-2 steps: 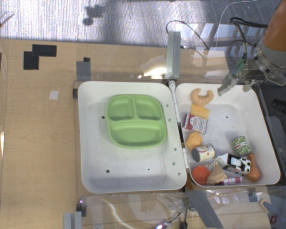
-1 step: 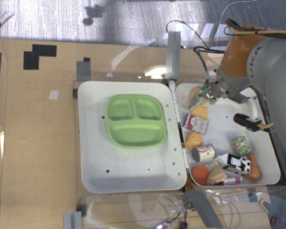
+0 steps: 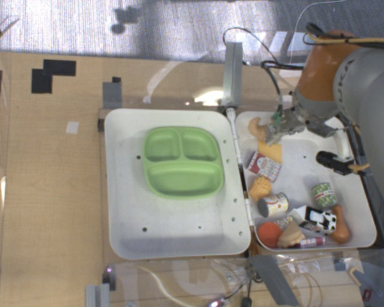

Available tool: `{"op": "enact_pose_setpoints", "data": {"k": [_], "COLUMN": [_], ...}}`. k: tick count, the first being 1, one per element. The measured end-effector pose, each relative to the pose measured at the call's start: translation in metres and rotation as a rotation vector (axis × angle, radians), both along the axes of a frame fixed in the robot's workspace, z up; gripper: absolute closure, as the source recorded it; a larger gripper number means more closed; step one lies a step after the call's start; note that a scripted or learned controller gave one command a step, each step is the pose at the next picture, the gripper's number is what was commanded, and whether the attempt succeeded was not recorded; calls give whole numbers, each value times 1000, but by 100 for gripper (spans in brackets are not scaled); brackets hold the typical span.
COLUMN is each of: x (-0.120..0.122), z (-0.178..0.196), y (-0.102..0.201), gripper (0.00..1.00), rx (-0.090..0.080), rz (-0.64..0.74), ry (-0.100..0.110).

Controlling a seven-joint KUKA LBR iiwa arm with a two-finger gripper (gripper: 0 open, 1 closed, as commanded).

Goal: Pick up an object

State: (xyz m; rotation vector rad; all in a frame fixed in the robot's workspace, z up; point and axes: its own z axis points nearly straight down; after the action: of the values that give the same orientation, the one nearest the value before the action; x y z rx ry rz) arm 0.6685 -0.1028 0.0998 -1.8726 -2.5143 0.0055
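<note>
1. Gripper (image 3: 278,125) hangs low at the far end of the right bin (image 3: 365,232), over a tan toy (image 3: 258,129) and just beyond a yellow wedge (image 3: 271,151); I cannot tell how it is set, nor whether anything is held.
2. Nearest candidate is the tan toy, just left of the gripper and possibly touching it; the yellow wedge lies just nearer the camera.
3. Further off lie a red-and-white carton (image 3: 264,167), a small can (image 3: 274,204) and a cow figure (image 3: 322,220).
4. Grey arm (image 3: 365,82) reaches in from the right, wrist pointing down.
5. Left bin (image 3: 118,229) holds a green divided plate (image 3: 182,161).
</note>
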Motion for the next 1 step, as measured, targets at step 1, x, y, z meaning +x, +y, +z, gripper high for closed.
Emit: {"op": "enact_pose_setpoints", "data": {"k": [1], "x": [2], "z": [3], "y": [0], "gripper": [0], "rx": [-1], "rz": [0], "ry": [-11]}}
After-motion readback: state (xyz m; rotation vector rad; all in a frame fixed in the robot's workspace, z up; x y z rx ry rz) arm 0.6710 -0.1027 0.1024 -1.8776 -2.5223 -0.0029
